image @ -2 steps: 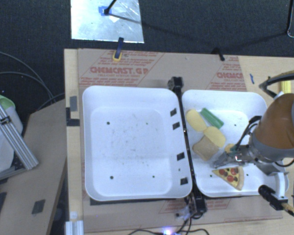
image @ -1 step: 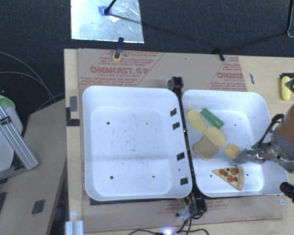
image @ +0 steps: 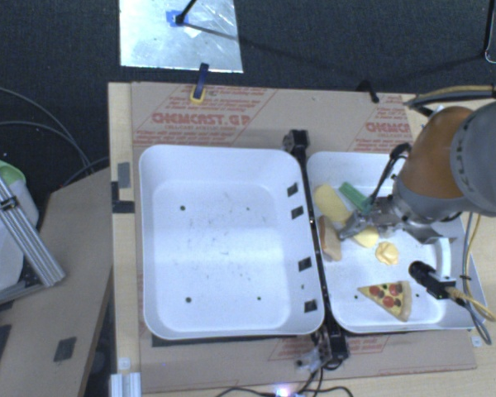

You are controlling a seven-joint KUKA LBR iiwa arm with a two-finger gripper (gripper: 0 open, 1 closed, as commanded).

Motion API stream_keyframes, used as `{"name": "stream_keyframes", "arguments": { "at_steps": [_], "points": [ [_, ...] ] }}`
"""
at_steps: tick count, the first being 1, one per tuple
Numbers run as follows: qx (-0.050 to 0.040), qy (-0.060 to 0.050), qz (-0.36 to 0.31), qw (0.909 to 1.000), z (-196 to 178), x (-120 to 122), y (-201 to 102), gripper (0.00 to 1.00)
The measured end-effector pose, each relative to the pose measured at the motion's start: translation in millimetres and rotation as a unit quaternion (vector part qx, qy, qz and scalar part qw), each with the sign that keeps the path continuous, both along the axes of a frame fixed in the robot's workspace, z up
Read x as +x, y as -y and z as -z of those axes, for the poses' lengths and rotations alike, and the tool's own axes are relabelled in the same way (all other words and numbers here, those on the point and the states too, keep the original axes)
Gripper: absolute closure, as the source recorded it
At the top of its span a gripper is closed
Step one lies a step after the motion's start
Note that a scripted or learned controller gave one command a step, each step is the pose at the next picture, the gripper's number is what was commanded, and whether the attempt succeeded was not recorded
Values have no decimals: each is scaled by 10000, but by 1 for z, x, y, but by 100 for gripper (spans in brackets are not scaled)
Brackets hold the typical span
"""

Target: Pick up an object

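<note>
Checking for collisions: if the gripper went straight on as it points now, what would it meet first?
Probably the tan bread-like piece just beyond the gripper, by the left wall of the right bin; depth is unclear from above.

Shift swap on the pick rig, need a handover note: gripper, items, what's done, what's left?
Gripper: low in the right bin, over the cluster of toy food; nothing visibly held.
Items, all in the right bin: yellow block and green piece at the back, bread stick by the left wall, yellow lump mid-bin, pizza slice at the front.
Done: arm is down at the cluster.
Left: grip one item and lift it.
</note>
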State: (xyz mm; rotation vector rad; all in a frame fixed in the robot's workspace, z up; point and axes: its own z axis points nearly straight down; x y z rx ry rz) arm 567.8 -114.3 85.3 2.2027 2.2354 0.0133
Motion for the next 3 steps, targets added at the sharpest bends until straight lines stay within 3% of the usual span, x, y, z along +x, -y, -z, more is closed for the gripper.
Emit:
{"name": "stream_keyframes", "arguments": {
  "at_steps": [1, 2, 3],
  "points": [
    [-13, -68, 89, 9999, 1, -85, 16, 0],
    [-43, -21, 88, 10000, 0, -63, 80, 0],
    [-28, -15, 49, 10000, 0, -29, 85, 0]
  ]
}}
